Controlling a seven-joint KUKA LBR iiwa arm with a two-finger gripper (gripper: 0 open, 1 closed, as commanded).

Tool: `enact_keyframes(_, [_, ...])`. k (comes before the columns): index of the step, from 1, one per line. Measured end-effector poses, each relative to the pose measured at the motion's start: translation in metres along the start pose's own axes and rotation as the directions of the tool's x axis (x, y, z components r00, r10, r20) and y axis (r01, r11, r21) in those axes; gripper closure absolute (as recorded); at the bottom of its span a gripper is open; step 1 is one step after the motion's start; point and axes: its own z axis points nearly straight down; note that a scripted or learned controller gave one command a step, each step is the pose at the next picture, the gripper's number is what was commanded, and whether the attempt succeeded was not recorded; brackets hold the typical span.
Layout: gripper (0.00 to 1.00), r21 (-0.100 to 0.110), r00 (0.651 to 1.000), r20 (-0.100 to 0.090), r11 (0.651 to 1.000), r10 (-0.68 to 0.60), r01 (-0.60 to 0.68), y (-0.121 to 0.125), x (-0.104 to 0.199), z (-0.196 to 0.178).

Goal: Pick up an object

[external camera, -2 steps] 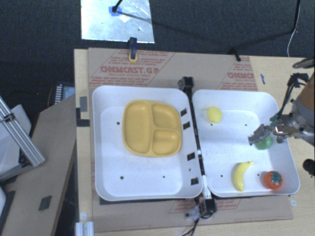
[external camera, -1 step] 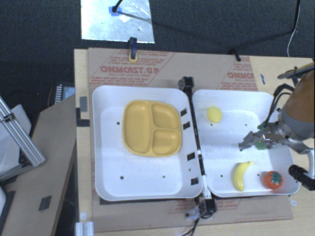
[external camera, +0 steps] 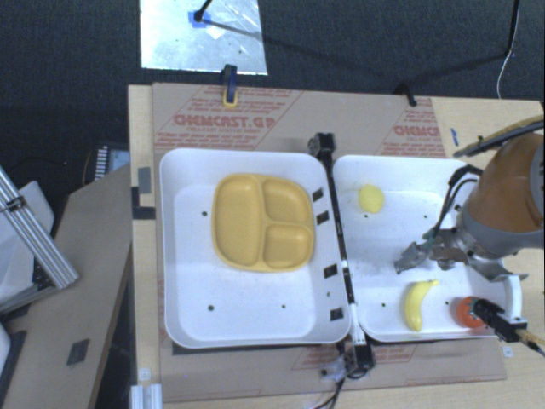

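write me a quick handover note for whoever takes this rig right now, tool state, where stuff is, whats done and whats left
Tool: low over the right bin, above the banana; nothing visible between its fingers, and I cannot tell whether they are open or shut.
Things: banana at the right bin's near edge, an orange-red item beside it to the right, a yellow ball near the far left of that bin. Yellow divided tray lies in the left bin.
Done: no pick yet.
Left: grasp and lift one object; the banana looks nearest.

Bright, even overhead light, soft shadows, mild glare on the foil sheet (external camera: 203,22), slightly grainy.
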Motion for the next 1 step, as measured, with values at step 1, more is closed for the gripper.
enact_keyframes(1, [1.0, -0.005, 1.0, 0.002, 1.0, 0.002, -0.002, 0.0014, -0.0013, -0.0135])
